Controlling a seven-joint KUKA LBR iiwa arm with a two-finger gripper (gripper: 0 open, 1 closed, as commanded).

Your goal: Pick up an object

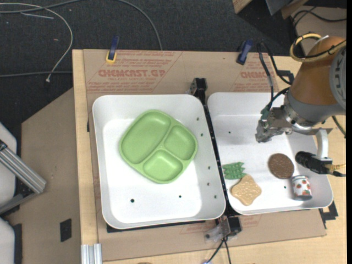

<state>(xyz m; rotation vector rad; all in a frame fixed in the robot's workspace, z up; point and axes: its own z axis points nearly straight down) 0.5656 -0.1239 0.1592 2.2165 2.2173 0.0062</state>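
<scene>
Over the right bin, toward its far half, the gripper hangs above bare white floor, pointing down, with nothing seen in its grasp; whether it is open or closed cannot be told from this slant. The grey arm with its orange band comes in from the right.

Four small things lie in the near half of that bin. A cookie, round, flat and dark brown with a speckled face, sits nearest the gripper, just toward the camera from it and apart from it. A cup, small and white with red marks, lies near the bin's near right corner, just beside the cookie. A cracker, pale tan with a wavy edge and dotted top, rests by the near wall. Pea pods, a small green cluster, lie against the left wall, touching or almost touching the cracker's far edge.

The left bin bears a plate, light green, rounded, with three compartments, set at a tilt to the bin's walls near its middle.
</scene>
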